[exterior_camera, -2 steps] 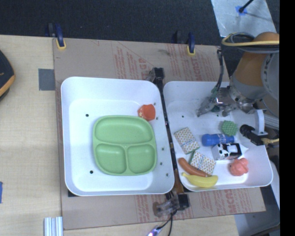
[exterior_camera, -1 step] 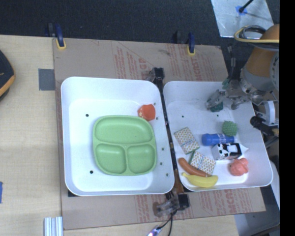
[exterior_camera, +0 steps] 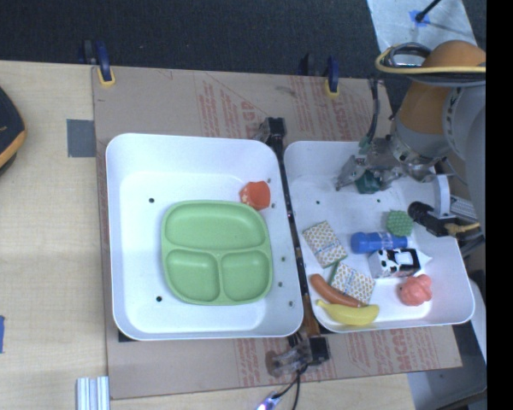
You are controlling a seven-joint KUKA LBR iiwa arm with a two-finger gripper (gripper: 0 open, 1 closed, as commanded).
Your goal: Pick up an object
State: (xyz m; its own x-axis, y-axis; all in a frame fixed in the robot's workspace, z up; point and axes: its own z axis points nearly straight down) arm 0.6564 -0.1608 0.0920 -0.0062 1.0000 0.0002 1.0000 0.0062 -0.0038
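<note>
The arm enters from the bench's right edge, and its gripper (exterior_camera: pixel 369 176) sits low over the far edge of the right bin (exterior_camera: pixel 312 165), with a dark teal object (exterior_camera: pixel 372 180) directly at its tip; whether the fingers are spread or closed on that object cannot be determined from this angle. The right bin also carries a green textured block (exterior_camera: pixel 399 222), a blue cylinder (exterior_camera: pixel 372 243), a black-and-white cow figure (exterior_camera: pixel 399 262), a red-pink lump (exterior_camera: pixel 415 289), two patterned pouches (exterior_camera: pixel 325 243), a sausage (exterior_camera: pixel 333 292) and a banana (exterior_camera: pixel 349 314) at its near edge. The left bin (exterior_camera: pixel 132 156) holds a green divided plate (exterior_camera: pixel 215 251) and an orange-red item (exterior_camera: pixel 256 195) at its far right corner
</note>
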